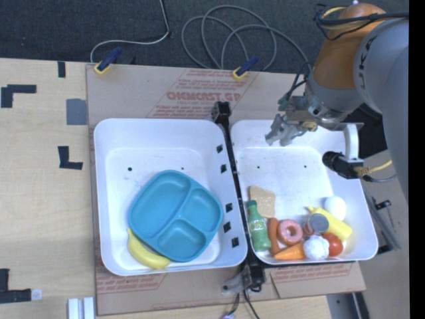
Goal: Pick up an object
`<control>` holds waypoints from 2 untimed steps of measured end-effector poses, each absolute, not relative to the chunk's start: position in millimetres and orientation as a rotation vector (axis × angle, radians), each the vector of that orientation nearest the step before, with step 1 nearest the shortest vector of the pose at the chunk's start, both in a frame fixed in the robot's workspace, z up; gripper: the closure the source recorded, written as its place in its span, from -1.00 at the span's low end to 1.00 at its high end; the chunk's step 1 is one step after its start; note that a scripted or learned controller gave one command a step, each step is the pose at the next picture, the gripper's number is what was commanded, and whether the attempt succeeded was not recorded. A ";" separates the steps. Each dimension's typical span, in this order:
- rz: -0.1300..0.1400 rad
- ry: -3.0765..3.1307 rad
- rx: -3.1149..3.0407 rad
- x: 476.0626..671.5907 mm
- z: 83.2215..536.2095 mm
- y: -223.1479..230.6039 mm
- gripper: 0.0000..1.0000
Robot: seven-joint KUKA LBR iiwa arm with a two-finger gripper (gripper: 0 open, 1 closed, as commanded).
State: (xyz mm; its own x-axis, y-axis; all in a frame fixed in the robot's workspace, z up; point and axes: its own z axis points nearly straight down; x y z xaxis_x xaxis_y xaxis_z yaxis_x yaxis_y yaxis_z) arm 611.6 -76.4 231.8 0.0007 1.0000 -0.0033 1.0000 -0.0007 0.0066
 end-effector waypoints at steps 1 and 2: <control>-0.002 2.228 2.218 591.1 221.2 -22.1 1.00; 0.000 2.229 2.216 591.3 225.9 28.5 1.00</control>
